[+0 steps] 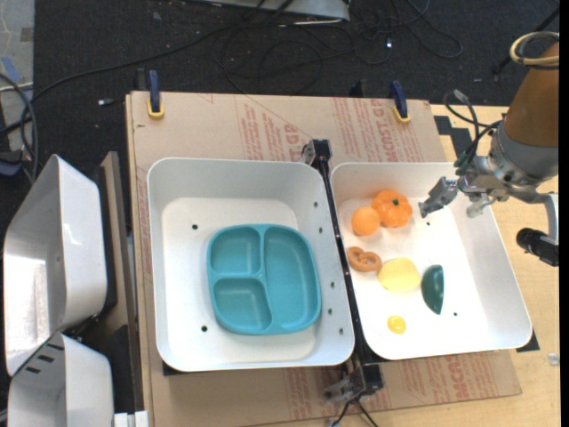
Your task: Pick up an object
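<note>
From my overhead view the gripper (455,194) hangs over the right bin (498,265) at its 1 o'clock corner, fingers spread, nothing between them. I judge this the approach step. The pumpkin (392,208) lies nearest, at the gripper's 8 o'clock, touching the orange (365,221). Next I need to shift that way and descend. The tray (263,278) sits in the left bin (169,238).
</note>
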`<control>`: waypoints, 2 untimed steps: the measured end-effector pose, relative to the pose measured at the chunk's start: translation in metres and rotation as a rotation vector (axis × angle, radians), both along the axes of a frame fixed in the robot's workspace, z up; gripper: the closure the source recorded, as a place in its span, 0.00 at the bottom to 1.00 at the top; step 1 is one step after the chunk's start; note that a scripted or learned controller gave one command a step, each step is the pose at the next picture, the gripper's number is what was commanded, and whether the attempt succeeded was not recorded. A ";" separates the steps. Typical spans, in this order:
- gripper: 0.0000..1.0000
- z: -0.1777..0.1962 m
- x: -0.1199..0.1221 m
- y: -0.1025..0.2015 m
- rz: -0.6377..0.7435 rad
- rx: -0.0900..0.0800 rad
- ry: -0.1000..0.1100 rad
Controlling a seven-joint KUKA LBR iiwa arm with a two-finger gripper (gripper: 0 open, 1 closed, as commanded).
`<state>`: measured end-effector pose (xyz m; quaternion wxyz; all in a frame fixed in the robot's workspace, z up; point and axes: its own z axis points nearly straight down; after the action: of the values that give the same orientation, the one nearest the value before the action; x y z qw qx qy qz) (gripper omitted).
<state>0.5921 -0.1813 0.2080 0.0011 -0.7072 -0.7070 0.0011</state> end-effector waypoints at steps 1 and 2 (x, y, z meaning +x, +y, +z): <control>0.00 -0.045 -0.006 0.002 0.000 0.000 0.001; 0.00 -0.098 -0.012 -0.006 -0.002 0.001 0.002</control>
<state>0.5797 -0.1872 0.1102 0.0020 -0.7079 -0.7063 0.0015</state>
